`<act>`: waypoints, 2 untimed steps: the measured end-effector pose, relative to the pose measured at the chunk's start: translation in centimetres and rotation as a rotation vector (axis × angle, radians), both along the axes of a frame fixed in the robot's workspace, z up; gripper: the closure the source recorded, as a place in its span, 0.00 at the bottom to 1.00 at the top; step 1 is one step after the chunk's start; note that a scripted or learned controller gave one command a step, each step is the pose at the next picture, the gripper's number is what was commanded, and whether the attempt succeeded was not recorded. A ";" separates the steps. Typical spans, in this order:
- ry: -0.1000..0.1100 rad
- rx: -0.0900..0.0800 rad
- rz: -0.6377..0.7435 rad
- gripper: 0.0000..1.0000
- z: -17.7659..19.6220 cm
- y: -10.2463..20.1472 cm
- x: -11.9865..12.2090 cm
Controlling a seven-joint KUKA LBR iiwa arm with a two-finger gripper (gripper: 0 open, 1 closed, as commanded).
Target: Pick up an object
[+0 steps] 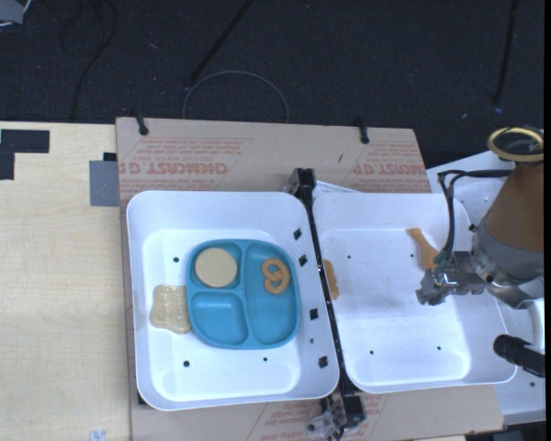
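My gripper (432, 292) hangs low over the right side of the right bin (386, 375), beneath the orange band of the arm. Just above and left of it lies a small orange-tan piece (421, 243) on the bin floor, close to the fingers but apart from them. Another tan piece (330, 279) rests against the right bin's left wall. In the left bin (165, 384) a blue divided tray (230, 324) holds a round cracker (215, 266) and a pretzel (275, 275). A pale toast-like piece (170, 308) lies just left of the tray.
A black divider rail (317, 283) runs between the two bins. Both bins sit on a cardboard sheet (257, 159). Cables (450, 200) trail from the arm over the right bin's far right corner. The right bin's floor is bare in the centre.
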State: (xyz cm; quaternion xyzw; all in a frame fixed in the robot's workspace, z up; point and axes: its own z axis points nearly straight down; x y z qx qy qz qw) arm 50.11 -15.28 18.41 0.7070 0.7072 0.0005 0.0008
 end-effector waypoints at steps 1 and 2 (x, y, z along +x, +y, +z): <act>-0.002 -0.001 0.000 1.00 5.6 -1.1 -0.1; 0.003 0.002 0.004 1.00 6.2 3.4 1.3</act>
